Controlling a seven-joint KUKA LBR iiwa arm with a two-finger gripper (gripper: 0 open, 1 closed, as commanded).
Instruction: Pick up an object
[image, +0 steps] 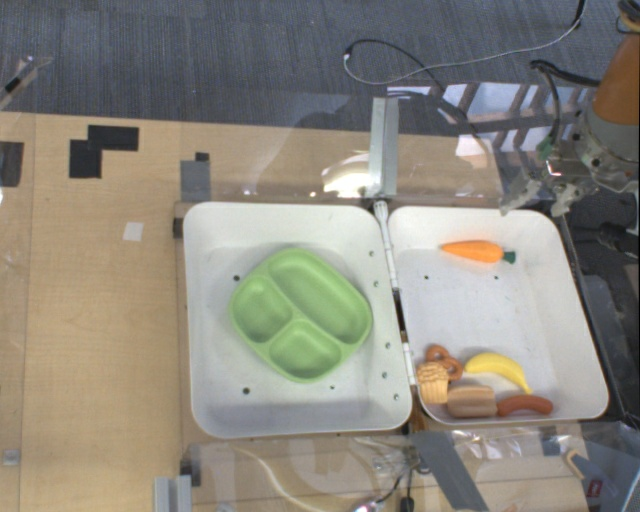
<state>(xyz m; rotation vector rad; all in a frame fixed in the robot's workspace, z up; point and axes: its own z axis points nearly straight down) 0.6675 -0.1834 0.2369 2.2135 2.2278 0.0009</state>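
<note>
Sausage (523, 405), bread roll (471, 402) & banana (498, 370) crowd the right bin's (500, 310) near corner; carrot (472, 252) lies alone, easiest pick. My hand (545, 185) hovers past the far rim, carrying nothing, can't tell its spread.

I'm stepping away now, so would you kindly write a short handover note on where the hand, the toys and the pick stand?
Hand: above the right white bin's far edge, holding nothing visible; finger state unclear.
Right bin: orange toy carrot alone near the far wall; yellow toy banana, brown pretzel, tan muffin, brown bread roll and red sausage clustered at the near edge.
Left white bin: green divided plate.
Done: nothing lifted.
Left: pick one object.
</note>
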